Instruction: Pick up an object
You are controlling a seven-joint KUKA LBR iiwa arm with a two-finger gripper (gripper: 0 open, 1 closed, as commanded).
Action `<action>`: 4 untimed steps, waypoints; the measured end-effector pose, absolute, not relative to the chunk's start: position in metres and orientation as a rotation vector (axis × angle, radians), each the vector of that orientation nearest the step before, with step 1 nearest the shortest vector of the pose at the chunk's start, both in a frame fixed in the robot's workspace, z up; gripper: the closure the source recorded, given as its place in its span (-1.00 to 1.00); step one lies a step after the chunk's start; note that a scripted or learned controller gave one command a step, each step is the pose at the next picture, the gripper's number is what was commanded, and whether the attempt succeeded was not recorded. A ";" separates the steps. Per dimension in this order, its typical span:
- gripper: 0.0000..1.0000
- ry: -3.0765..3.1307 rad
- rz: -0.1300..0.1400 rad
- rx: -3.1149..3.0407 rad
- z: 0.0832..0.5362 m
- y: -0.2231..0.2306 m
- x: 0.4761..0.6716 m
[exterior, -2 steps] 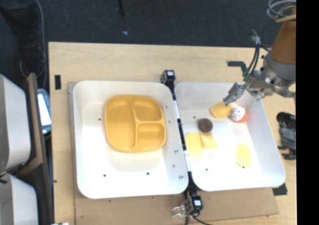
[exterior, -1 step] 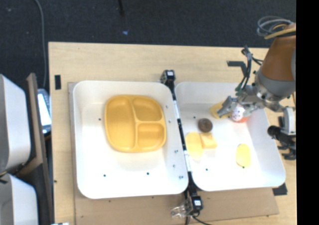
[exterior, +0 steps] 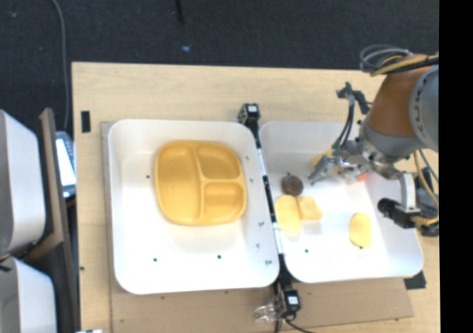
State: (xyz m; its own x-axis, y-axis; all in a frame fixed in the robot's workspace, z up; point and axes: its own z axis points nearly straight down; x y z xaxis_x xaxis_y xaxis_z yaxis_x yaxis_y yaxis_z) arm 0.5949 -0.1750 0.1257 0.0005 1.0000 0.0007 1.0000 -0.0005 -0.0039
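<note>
You cannot tell the gripper's [exterior: 329, 167] finger opening, so it may miss the brown disc [exterior: 293, 184] just beside its fingers.

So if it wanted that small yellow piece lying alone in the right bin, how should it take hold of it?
Probably from straight above, closing the gripper across the narrow width of the yellow piece. It lies flat as an oval with bare floor of the right bin all around it, so the fingers have room on either side.
</note>
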 end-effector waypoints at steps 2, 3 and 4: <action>1.00 -2.223 -0.004 -2.226 0.184 -0.178 0.591; 1.00 -2.224 -0.004 -2.226 0.233 -0.186 0.586; 1.00 -2.225 -0.004 -2.225 0.286 -0.187 0.586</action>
State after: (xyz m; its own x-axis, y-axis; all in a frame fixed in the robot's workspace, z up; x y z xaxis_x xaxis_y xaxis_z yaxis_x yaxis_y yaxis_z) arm 0.5862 -0.1868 0.2864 0.0003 1.0000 -0.0015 1.0000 -0.0003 0.0055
